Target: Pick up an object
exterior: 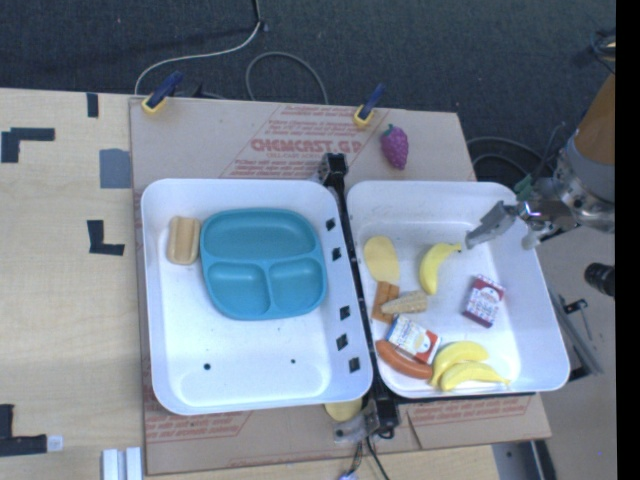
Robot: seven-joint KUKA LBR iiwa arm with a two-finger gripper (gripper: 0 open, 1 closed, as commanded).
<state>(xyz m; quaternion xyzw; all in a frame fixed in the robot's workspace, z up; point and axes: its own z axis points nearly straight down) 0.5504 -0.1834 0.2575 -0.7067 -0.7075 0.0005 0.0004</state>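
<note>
My gripper (508, 231) hangs over the right bin (545, 363) near its far right rim, open, with nothing between its fingers. Just left of one grey fingertip (483, 229) lies a small yellow banana (434, 266). Below the gripper lies a small red box (484, 301). Also in this bin are a yellow oval piece (380, 258), a tan cracker (404, 304), an orange stick (382, 300), a red-and-white carton (413, 337), a red sausage (400, 360) and a banana bunch (466, 366).
The left bin (170, 368) holds a blue divided plate (264, 263) and a bread slice (183, 240). A purple grape bunch (395, 146) lies on the cardboard behind the bins. A yellow item (343, 409) sits under the front rim between them.
</note>
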